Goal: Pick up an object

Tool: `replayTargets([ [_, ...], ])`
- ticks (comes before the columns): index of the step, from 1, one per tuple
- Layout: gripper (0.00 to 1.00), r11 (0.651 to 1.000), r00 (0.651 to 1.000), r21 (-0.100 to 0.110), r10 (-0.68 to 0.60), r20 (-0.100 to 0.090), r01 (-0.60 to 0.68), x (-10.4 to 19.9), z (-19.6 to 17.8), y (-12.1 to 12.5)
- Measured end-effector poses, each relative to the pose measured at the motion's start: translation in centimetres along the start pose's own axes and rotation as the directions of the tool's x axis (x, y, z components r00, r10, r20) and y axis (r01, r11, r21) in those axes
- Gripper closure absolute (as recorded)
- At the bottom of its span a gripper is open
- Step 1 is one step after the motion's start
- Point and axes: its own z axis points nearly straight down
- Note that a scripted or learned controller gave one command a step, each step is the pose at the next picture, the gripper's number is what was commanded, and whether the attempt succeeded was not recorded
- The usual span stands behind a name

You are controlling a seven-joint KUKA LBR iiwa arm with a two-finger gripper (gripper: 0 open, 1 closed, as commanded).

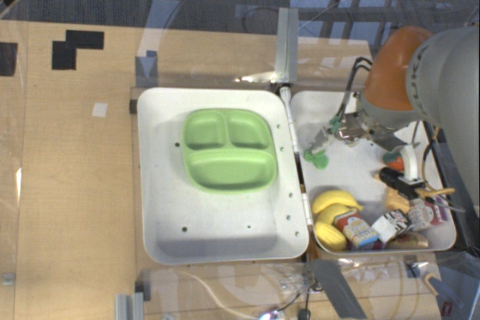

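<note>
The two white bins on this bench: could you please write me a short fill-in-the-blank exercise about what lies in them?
1. The green three-compartment plastic plate lies in the ____ bin.
2. The yellow plastic banana lies in the ____ bin.
3. The banana lies at the bin's near-____ corner.
4. The plate has ____ compartments.

Missing words: left; right; left; three

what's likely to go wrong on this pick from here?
1. The gripper is over the right bin's bare upper part near a small green item. It may close beside so small a target.
2. The banana, packets and other items lie crowded together at the bin's lower end. A grasp there could catch two things or shove neighbours.
3. The green item sits close to the divider wall, so a finger may hit the wall.
</note>
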Motion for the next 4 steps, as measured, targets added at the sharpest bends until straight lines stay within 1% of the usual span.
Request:
replayTargets([
  [1, 0.0, 1.0, 1.0, -0.004, -0.029, 0.0, 0.029, 0.2, -0.2, -3.7],
  [2, 0.0, 1.0, 1.0, 0.0, -0.027, 0.0, 0.027, 0.0, 0.0, -0.6],
  [3, 1.0, 0.999, 0.999, -0.009, -0.033, 0.0, 0.033, 0.2, -1.3, -0.2],
  [4, 1.0, 0.999, 1.0, 0.017, 0.031, -0.005, -0.031, 5.3, -9.0, 7.4],
])
